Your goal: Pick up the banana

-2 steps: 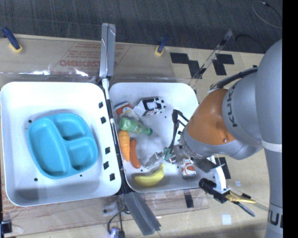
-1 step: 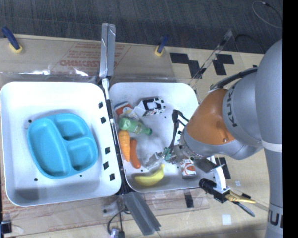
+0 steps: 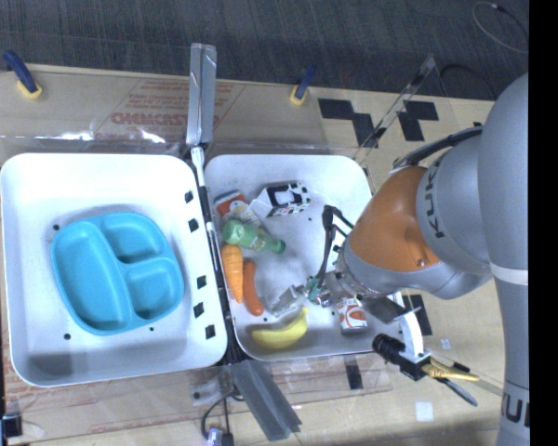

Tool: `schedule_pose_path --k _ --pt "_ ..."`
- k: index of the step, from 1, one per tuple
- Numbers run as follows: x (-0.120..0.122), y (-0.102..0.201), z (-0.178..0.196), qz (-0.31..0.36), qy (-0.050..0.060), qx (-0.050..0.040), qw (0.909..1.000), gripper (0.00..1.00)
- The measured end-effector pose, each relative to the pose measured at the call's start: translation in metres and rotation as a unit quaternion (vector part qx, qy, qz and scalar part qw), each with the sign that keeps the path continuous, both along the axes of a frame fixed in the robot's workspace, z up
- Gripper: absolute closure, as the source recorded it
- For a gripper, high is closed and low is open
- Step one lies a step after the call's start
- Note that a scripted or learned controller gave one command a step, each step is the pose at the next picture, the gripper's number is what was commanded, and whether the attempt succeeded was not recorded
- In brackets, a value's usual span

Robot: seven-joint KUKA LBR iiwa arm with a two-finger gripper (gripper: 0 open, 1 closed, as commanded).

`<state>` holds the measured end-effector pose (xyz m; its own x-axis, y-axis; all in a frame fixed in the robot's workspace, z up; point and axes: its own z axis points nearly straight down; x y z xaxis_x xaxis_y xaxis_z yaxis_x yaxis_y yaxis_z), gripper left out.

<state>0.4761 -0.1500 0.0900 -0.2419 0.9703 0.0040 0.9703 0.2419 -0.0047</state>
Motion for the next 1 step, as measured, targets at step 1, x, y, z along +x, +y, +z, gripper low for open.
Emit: schedule_pose_path --k 1 --pt "0.0 0.0 0.0 0.0 0.0 0.0 1.0 0.0"
